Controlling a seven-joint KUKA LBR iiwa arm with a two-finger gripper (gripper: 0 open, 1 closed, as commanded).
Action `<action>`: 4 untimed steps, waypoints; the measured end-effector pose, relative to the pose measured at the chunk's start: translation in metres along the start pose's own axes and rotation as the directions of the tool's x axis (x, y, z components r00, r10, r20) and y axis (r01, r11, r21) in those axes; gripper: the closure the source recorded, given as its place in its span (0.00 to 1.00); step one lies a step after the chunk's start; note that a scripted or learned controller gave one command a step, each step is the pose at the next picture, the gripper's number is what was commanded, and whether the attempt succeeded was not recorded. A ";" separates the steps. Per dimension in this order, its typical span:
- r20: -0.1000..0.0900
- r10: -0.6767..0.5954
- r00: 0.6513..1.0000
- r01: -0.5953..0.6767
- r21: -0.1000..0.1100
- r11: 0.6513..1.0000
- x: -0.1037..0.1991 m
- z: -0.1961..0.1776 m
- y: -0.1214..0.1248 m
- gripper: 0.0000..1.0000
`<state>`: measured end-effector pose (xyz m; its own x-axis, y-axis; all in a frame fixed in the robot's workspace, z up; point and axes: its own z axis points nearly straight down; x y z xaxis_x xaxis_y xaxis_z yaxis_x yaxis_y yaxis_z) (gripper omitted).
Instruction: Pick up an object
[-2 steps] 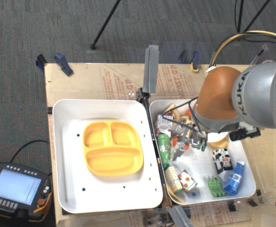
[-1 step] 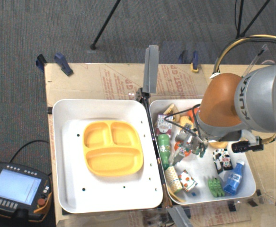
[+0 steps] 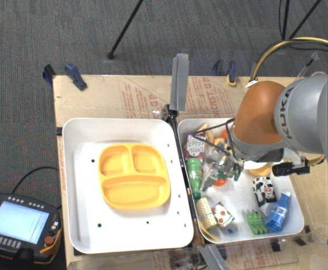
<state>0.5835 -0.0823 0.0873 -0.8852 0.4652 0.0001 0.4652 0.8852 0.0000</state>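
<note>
My gripper (image 3: 220,172) reaches down into the left-centre of the right bin (image 3: 296,229), beneath the orange band of the arm. It hangs over a small red-orange object (image 3: 222,180), just right of a green bottle (image 3: 194,174). A white carton with a pink label (image 3: 196,145) lies behind the bottle. Whether the gripper touches any of these I cannot tell; clutter and the wrist hide the tips.
Also in the right bin: a black-and-white cow-patterned box (image 3: 264,191), a blue bottle (image 3: 279,212), a green toy (image 3: 256,222), a white dotted box (image 3: 223,214) and a yellowish ribbed piece (image 3: 205,211). The left bin (image 3: 73,207) holds a yellow divided plate (image 3: 134,176).
</note>
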 end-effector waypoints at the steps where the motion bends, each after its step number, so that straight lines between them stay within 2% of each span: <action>1: 0.001 -0.009 1.000 0.009 0.000 1.000 -0.037 0.000 -0.049 0.00; 2: 0.007 -0.178 0.984 0.178 0.005 0.984 -0.032 -0.002 0.011 0.00; 3: 0.002 -0.111 0.994 0.111 0.001 0.994 -0.045 -0.001 -0.088 0.00; 4: 0.000 -0.289 0.957 0.289 -0.002 0.957 -0.024 0.000 -0.026 0.00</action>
<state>0.5922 -0.1164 0.0876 -0.9819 0.1892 0.0003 0.1892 0.9819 0.0023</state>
